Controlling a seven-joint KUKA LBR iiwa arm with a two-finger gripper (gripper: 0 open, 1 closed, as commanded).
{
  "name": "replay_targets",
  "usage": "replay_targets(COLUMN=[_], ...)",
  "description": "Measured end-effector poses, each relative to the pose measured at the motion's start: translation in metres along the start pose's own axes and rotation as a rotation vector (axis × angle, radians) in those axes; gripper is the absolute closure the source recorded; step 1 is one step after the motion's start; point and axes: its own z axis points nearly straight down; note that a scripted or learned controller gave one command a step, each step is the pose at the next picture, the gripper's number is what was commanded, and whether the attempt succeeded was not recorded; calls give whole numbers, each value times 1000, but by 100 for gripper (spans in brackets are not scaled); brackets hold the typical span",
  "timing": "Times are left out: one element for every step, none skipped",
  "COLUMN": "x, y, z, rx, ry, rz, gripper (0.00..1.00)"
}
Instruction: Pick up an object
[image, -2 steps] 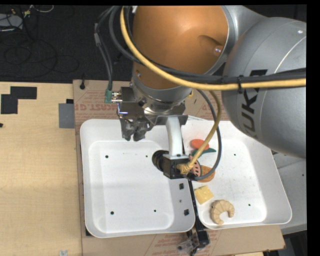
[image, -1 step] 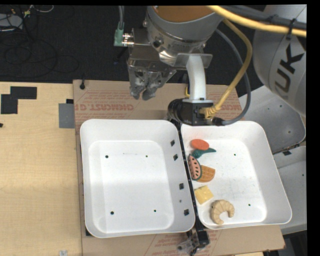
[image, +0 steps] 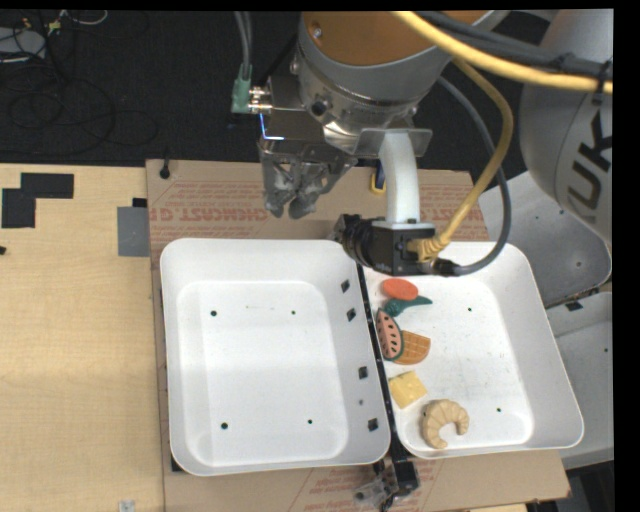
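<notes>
Several toy foods lie along the left side of the right bin (image: 520, 330). At the back is an orange-red vegetable with a green leaf (image: 401, 290). In front of it come a watermelon slice (image: 397, 341), a yellow cheese block (image: 406, 388) and a tan croissant (image: 443, 420). My gripper (image: 292, 208) hangs high over the bench behind the back edge of the left bin (image: 180, 330), well left of and behind the toys. Its fingers (image: 280, 195) are together, with nothing between them.
A black clip strip (image: 362, 345) joins the two bins down the middle. A yellow cable and a black hose (image: 470, 215) loop from the arm over the right bin's back edge. The brown bench board (image: 200, 205) surrounds the bins.
</notes>
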Motion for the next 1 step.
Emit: replay_targets(x=[-1], y=[1], z=[-9], rx=[4], ry=[-2], rz=[2], gripper=[100])
